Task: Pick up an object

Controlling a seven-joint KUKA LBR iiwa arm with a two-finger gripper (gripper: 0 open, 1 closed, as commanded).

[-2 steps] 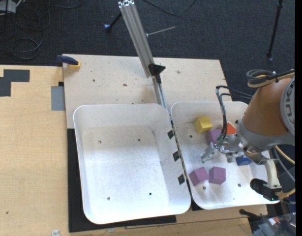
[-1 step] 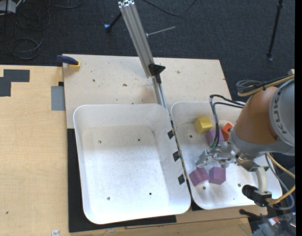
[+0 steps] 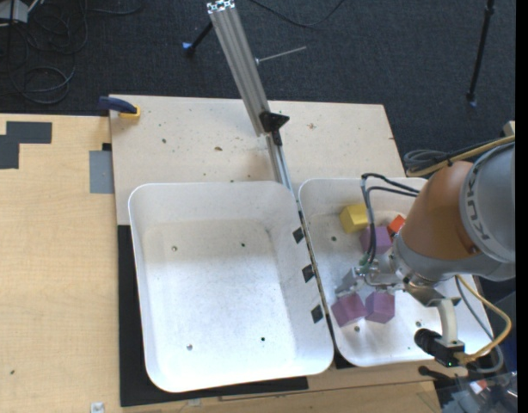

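Observation:
In the right bin [image 3: 402,355] lie a yellow cube [image 3: 353,218], a small orange piece [image 3: 396,224] and a purple block [image 3: 382,237] near the back. Two more purple blocks [image 3: 348,308] [image 3: 380,306] sit side by side towards the front. My gripper [image 3: 365,277] hangs low inside this bin, just above and behind the two front purple blocks. The grey and orange arm [image 3: 449,222] covers the bin's right part. I see nothing held in the gripper.
The left bin [image 3: 139,256] stands beside the right one, with black clips along the shared wall [image 3: 307,273]. A slanted aluminium bar [image 3: 247,76] runs from the back down to the bins' junction. A blue and yellow clamp [image 3: 119,107] lies at the bench's far left corner.

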